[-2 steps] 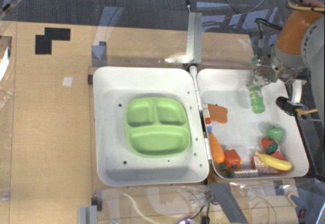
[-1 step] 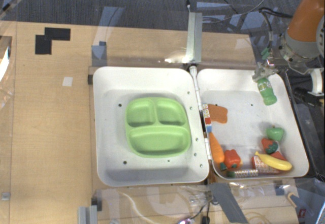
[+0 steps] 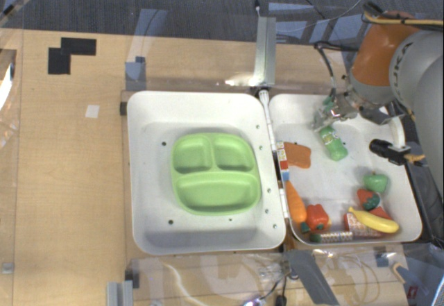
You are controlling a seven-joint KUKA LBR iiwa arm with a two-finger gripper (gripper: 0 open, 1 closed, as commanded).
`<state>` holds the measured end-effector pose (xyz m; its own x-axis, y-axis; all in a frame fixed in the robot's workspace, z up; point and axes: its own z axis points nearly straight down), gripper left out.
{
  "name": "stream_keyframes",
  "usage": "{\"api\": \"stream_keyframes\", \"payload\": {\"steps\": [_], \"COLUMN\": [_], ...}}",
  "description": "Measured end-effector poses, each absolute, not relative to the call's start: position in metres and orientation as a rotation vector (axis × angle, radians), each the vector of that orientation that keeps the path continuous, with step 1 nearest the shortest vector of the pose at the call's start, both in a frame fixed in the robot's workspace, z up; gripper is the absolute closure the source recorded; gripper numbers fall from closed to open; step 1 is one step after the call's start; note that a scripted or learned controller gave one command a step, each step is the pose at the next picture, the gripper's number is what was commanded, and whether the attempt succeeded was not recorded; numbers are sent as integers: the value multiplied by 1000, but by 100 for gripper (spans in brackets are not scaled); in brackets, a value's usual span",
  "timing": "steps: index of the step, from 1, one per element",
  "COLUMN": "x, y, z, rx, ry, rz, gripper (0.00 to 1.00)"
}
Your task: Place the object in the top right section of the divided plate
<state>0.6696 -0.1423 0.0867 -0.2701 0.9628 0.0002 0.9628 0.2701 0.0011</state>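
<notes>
Just below the jaws point(image 3: 331, 114) lies the green bottle point(image 3: 334, 144).

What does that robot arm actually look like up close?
The arm is smooth, rounded grey with an orange band above the wrist. Its small metallic gripper looks silvery, and thin black cables loop behind it.

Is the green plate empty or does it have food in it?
Empty. All three sections of the green divided plastic plate show bare green.
</notes>
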Motion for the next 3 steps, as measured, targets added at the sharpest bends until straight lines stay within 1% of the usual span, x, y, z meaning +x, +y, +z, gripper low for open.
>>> {"api": "stream_keyframes", "payload": {"steps": [1, 2, 3], "x": [671, 666, 668], "y": [-121, -66, -64], "z": [138, 224, 236], "rx": [1810, 1755, 1746], "ry": [2559, 2596, 2596], "rz": [6, 8, 14], "gripper": [100, 100, 100]}}
